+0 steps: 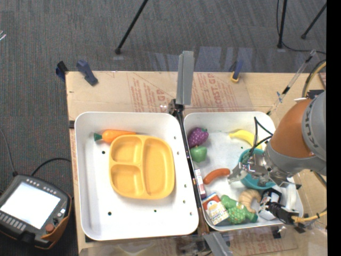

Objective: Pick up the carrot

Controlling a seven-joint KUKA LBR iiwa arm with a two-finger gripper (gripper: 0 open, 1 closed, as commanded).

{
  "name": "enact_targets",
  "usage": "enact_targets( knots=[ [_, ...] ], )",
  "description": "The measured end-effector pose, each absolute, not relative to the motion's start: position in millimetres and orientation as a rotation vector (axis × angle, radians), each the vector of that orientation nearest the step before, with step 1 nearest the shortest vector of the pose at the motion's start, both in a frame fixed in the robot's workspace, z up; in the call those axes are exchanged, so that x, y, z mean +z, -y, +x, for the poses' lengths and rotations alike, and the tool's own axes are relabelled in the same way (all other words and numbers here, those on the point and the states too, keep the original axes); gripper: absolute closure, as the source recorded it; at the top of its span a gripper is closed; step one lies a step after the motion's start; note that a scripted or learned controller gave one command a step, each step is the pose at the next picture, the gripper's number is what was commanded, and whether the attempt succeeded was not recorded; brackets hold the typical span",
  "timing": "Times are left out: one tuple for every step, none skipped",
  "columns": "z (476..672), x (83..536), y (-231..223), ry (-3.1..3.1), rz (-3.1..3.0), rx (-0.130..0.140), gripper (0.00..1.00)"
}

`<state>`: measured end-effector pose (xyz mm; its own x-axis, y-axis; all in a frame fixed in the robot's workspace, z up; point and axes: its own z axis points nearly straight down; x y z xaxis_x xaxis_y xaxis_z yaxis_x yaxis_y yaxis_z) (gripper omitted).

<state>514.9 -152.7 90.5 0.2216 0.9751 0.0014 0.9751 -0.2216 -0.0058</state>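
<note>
The gripper (241, 173) hangs low in the right bin (226, 116), beside the hot dog (216, 175) — whether spread or pressed together, I cannot tell. The carrot (113, 135) lies well apart in the left bin (88, 196) — long axis left-right, touching the yellow tray's (142, 166) upper edge.

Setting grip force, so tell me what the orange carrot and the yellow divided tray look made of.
Orange carrot with green stub: probably moulded plastic; uniform colour, smooth matte skin.
Yellow three-compartment tray: likely hard plastic; even colour, rounded moulded rims, faint sheen.
</note>
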Motion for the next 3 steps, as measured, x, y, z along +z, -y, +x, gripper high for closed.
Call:
enact_targets(
  knots=[
    [507.4, 179, 112, 2.07, -2.367, -0.008, 0.0],
    [502.3, 236, 90, 2.135, -2.304, -0.001, 0.0],
    [555.2, 200, 169, 1.911, -2.487, 0.008, 0.0]
  ],
)
